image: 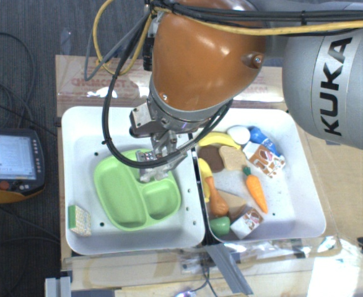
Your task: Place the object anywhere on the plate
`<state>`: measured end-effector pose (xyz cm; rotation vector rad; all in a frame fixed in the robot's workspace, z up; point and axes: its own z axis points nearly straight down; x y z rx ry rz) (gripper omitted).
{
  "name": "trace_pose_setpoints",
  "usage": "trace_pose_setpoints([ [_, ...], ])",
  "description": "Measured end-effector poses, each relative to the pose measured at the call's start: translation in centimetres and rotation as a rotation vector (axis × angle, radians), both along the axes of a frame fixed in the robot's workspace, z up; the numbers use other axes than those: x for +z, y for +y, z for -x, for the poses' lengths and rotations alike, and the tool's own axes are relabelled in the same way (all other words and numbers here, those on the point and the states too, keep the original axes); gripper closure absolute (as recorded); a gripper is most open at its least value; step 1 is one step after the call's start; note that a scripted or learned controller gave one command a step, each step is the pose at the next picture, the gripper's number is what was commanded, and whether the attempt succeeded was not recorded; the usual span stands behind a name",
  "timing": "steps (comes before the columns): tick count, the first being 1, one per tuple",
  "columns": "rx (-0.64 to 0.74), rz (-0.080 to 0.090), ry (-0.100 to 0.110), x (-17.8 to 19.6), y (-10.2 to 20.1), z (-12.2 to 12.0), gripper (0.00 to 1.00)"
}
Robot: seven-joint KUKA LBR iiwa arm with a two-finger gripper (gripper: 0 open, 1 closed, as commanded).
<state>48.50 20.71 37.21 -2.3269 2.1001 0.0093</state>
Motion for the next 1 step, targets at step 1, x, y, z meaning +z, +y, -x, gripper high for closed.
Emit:
trace_pose_setpoints([
  [1,0.398,0.004,0.000,0.06,2.77,0.15,1.00],
])
